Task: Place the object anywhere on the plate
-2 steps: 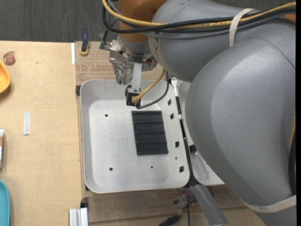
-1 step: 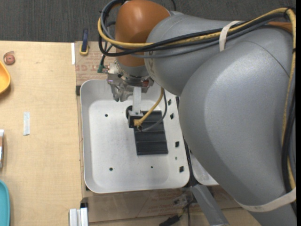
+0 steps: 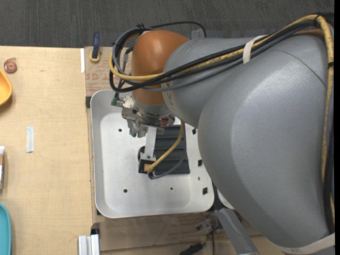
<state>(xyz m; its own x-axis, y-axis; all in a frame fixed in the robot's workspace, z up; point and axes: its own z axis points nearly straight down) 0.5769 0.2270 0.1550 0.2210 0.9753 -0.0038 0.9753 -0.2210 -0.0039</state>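
Pale wooden bench top (image 3: 48,185) is carrying a shallow white bin (image 3: 111,195), with dark carpet (image 3: 159,4) lying beyond the bin's far side. Which loose thing is meant for the plate I cannot tell from where I am standing.

The gripper (image 3: 139,129) is hanging over the bin's far half. I cannot tell whether it is wide or narrow, nor whether it is holding anything. The orange band (image 3: 154,57) is sitting over the bin's far rim, and the grey arm (image 3: 255,116) is covering the bin's right side.

Well left of the bin, a yellow-orange dish (image 3: 4,92), a small pink disc (image 3: 9,65) and a teal rim (image 3: 2,230) are showing. Nearer the bin, a short white strip (image 3: 30,139) is lying on the wood. A blue clamp (image 3: 95,45) is standing just beyond the bin's far left corner.
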